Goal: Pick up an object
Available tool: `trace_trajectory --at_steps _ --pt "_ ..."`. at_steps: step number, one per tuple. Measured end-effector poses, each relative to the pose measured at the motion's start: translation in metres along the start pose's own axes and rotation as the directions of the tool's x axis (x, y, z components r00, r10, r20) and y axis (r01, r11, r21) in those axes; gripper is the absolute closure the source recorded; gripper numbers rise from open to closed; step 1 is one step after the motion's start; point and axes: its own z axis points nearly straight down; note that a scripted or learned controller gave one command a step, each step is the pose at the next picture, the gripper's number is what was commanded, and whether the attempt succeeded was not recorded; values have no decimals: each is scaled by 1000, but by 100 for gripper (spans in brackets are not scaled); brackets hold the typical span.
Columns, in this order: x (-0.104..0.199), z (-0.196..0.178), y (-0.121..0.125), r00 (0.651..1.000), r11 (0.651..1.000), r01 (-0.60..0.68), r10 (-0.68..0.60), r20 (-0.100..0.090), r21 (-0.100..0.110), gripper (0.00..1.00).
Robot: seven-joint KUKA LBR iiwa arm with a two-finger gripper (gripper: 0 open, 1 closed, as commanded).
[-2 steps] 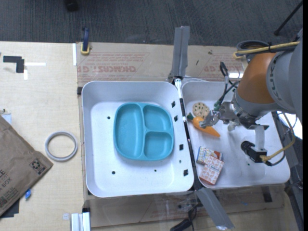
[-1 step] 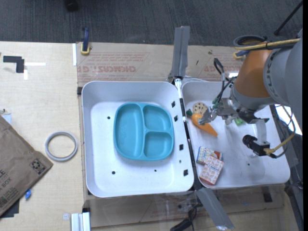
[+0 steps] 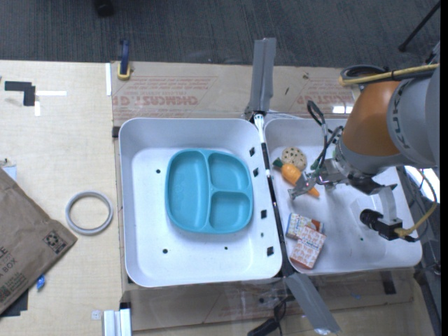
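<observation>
**Carrot at the tool's tips, grip unconfirmed**

Carrot (image 3: 292,174), a small orange toy with a green top, lay in the right bin (image 3: 350,254) close to the wall it shares with the left bin (image 3: 136,208), toward the far edge of the counter (image 3: 56,145). The tool (image 3: 302,187) sat low over the carrot's near end, its metal tips touching or almost touching the orange body. Whether those tips were spread or closed could not be told from this slant, and nothing showed the carrot clamped between them, so it could not be called held.

A round speckled cookie (image 3: 295,157) lay just beyond the carrot, touching or nearly so. Two small printed packets (image 3: 306,240) lay well apart from it, toward the near edge of the same bin. A blue divided plate (image 3: 208,190) sat in the middle of the left bin, and a roll of tape (image 3: 89,211) lay on the counter to that bin's left.

To do the grasp well, the tool would probably need to straddle the carrot across its narrow width, near the thick middle and not the tapered end, where it could squirt out. It should come straight down, keeping away from the cookie and the bin wall, close firmly, then lift slowly so a slip shows early.
</observation>
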Motion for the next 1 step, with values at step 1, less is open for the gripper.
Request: trace_trajectory --at_steps 1 --pt "-1 -9 0 1000 1000 -3 3 1 0 100"
